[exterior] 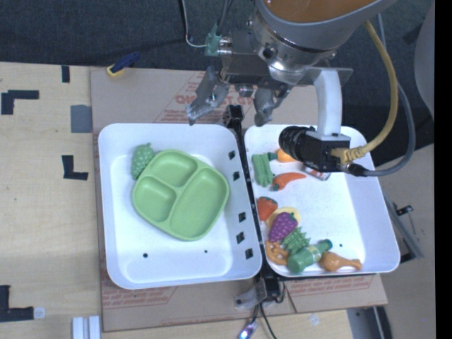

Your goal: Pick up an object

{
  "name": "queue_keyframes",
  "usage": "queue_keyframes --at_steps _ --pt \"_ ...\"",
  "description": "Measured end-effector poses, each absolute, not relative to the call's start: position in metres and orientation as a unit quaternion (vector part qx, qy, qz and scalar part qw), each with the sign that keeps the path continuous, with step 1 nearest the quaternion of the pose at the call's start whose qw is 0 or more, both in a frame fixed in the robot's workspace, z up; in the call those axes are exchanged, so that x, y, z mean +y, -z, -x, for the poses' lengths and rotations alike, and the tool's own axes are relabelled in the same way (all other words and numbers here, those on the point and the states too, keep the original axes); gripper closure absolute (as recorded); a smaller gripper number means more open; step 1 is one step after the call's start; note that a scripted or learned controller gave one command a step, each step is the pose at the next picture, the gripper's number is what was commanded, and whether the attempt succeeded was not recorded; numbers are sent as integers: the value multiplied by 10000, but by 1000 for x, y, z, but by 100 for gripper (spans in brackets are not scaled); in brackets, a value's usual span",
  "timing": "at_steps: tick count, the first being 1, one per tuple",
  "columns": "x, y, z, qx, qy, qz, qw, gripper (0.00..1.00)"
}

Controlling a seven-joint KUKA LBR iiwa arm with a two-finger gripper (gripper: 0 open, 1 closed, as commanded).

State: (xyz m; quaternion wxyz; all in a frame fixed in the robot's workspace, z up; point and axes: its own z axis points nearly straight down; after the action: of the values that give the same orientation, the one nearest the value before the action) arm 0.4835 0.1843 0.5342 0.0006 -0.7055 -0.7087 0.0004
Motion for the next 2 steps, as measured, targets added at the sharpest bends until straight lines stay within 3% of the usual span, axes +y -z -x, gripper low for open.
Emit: queue_keyframes --at_steps 1,2 --pt "184 -544 -484 -7088 -7 7054 5 100" --pt "97 -534 -484 -7044 -17 7098 1 100"
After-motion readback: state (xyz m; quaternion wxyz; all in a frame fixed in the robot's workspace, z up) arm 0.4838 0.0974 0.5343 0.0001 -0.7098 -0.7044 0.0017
